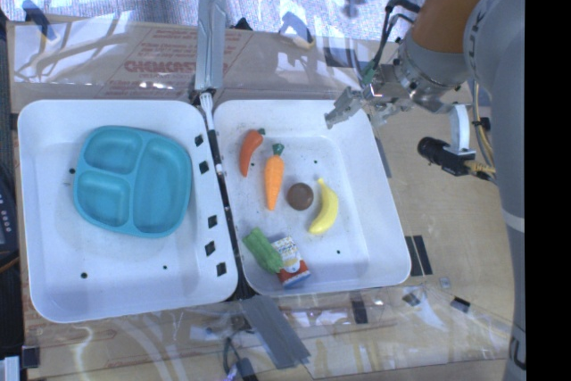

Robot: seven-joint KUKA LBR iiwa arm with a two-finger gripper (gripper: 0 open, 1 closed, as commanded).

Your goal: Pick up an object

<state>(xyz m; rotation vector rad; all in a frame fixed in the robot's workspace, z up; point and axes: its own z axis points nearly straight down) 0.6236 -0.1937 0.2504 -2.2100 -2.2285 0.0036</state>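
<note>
Claw (343, 113) hangs over the right bin's (379, 227) upper right corner, its grey fingers pointing toward eight o'clock; whether they are apart or closed I cannot tell, and nothing shows between them. Behind it, at two o'clock, the grey arm (486, 22) with its orange band rises out of the frame.

From the claw, at about seven o'clock, a brown round object (300, 195) sits near the bin's middle. Just beside it at four o'clock lies a yellow banana (325, 208), long axis running roughly twelve to six, curved, its lower end bending toward seven o'clock. Just left of the brown object lies an orange carrot (273, 178), long axis near twelve to six, green top at twelve. A redder carrot (250, 153) lies farther toward ten o'clock, tilted, its top toward one o'clock. Near the bin's lower edge lie a green object (261, 249), touching a small carton (290, 260).

In the left bin (45, 219) rests a blue divided plate (134, 180)
</note>
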